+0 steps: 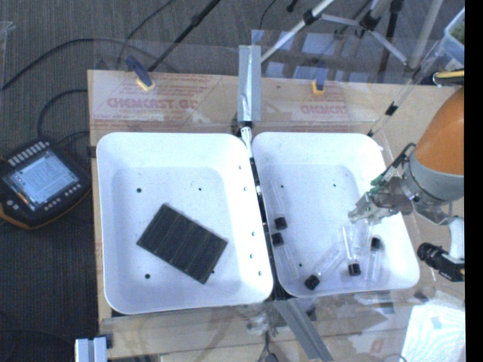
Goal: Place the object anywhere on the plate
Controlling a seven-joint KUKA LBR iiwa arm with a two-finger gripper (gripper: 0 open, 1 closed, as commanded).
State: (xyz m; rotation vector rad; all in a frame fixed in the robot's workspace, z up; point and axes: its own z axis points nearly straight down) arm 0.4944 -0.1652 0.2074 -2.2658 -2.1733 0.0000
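Observation:
A dark ribbed rectangular plate (182, 243) lies tilted on the floor of the left bin (113, 164). Several clear vials with black caps lie in the right bin (317, 153): one near the front (323, 268), others by the right wall (355, 251), and two small black-capped pieces (279, 231) next to the divider. My gripper (368, 208) hangs over the right side of the right bin, just above the vials by the right wall. Nothing can be made out in its grasp. The arm's orange band (445, 138) is at the right edge.
The two bins meet at a raised rim (260, 225) in the middle. A metal post (249, 85) stands behind that junction. A control pendant (38, 179) lies on the floor to the left, and clamps (139, 74) hold the board at the back.

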